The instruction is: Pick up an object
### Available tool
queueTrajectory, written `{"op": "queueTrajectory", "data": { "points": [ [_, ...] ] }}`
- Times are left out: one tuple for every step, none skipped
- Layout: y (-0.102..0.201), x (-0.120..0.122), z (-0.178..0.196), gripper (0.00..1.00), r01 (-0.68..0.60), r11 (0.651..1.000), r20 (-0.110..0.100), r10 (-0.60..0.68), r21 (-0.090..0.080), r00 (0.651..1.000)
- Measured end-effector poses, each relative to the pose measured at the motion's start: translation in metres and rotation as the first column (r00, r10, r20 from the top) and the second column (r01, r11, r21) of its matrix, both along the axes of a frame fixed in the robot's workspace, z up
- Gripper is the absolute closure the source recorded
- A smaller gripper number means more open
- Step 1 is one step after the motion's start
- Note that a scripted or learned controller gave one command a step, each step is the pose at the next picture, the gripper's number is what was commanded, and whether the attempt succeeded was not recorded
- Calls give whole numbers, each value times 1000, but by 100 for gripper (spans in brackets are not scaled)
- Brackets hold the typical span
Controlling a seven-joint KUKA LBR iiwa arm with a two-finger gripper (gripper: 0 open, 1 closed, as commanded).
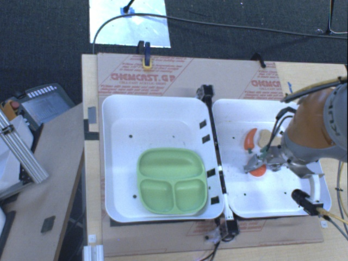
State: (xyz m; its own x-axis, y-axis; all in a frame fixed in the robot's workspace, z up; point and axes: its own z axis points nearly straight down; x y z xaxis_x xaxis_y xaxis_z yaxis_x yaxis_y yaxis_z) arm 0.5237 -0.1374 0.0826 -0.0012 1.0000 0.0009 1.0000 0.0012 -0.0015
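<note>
In the camera view you have two white bins side by side. The arm (318, 124) comes in from the right and has its gripper (254, 165) low in the right bin (272, 203), down at the bin floor near the middle.

Your likely target is the red-orange object (259, 171) lying right under the gripper tip; the metal of the tool touches or overlaps it from this angle. Whether the gripper is spread or closed cannot be told here, and nothing shows the object actually gripped. So judge the pick as not yet proven: the approach and descent look done, while the closing, if any, and the whole lift are left. The object looks to be lying on the bin floor.

Just on the far side of it lies a second orange piece (249, 138), long and curved, and beside that, to the right, a pale tan object (265, 137) partly hidden by the wrist cabling. Both lie close to the gripper, so a sloppy close or a sideways drag could nudge them or catch the wrong one.

The left bin (117, 145) holds a green divided tray (172, 180) in its near half, well apart from the work and no obstacle. The black-clipped divider (213, 145) between the bins stands to the left of the gripper, near but not touching. A dark fitting (305, 200) on the arm's near side hangs over the near-right corner of the right bin; watch that on the lift.
</note>
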Motion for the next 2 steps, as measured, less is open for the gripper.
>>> {"op": "queueTrajectory", "data": {
  "points": [
    [0, 1, 13, 100, 0, 1000, 4, 0, -1, 1000],
    [-1, 6, 56, 100, -2, 1000, 6, 2, -2, 1000]
  ]
}}
